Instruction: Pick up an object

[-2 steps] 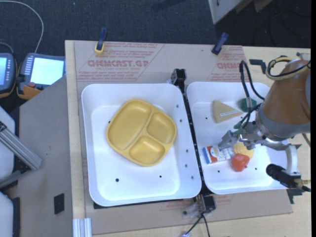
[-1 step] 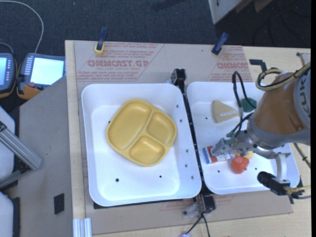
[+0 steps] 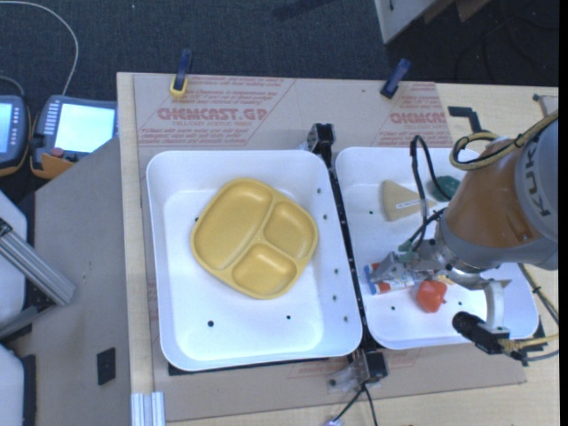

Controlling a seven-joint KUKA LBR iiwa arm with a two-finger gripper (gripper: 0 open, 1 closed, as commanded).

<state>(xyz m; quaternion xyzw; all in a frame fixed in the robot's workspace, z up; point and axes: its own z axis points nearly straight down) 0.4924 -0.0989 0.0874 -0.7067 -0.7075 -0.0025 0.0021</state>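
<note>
jaws: hidden under the wrist, cannot tell their state | arm [image 3: 497, 204]: reaches in from the right, bent low over right bin [image 3: 390, 322] | red object [image 3: 431, 295]: just below wrist, beside the striped tube [image 3: 390, 278] | tan wedge [image 3: 401, 200]: upper right bin | yellow divided plate [image 3: 255, 236]: left bin [image 3: 177, 327]

Grey arm [image 3: 540, 211], orange band [image 3: 486, 204], black cables [image 3: 421, 169]

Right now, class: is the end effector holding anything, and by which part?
It cannot be told: the arm hides its end effector above the right bin, beside the red object.
</note>
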